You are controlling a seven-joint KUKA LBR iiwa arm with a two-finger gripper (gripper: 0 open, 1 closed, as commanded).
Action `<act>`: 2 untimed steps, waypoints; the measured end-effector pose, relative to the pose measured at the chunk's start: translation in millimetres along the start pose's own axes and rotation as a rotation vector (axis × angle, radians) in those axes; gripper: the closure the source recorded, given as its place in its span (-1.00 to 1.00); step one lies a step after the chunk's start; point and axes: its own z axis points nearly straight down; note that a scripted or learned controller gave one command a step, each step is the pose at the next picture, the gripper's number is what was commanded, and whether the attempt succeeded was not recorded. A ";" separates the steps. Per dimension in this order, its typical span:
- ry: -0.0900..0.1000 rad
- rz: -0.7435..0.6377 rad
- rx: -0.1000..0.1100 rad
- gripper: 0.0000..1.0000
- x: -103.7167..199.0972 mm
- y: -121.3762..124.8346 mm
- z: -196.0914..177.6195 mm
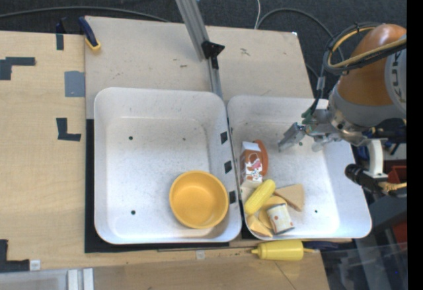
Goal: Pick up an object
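Two white bins sit side by side. The left bin (112,150) holds one yellow bowl (198,199), upright near its front right corner, well to the left of the fingers and lower in the view.

The right bin (344,216) holds a cluster against its left wall, below and to the left of the fingers:
- One orange packet (254,160) with a printed face; its writing is too small to read.
- One yellow banana-shaped item (259,196), lying aslant just below the packet.
- Tan wedge pieces (293,196), touching the banana-shaped item; their count cannot be told.
- One small white can (281,218) with a dark band; the label is unreadable.

One yellow bottle (280,250) lies on its side outside the bin's front rim.

The gripper (302,136) stands over the right bin's upper middle, to the right of the packet and apart from it. Its fingers (288,139) are spread apart, with nothing between them.
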 end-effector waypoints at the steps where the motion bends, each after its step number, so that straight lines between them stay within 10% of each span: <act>1: 0.000 0.000 0.000 -1.00 -0.1 0.0 -0.1; 2: 0.000 0.001 0.007 -1.00 6.5 -5.7 62.1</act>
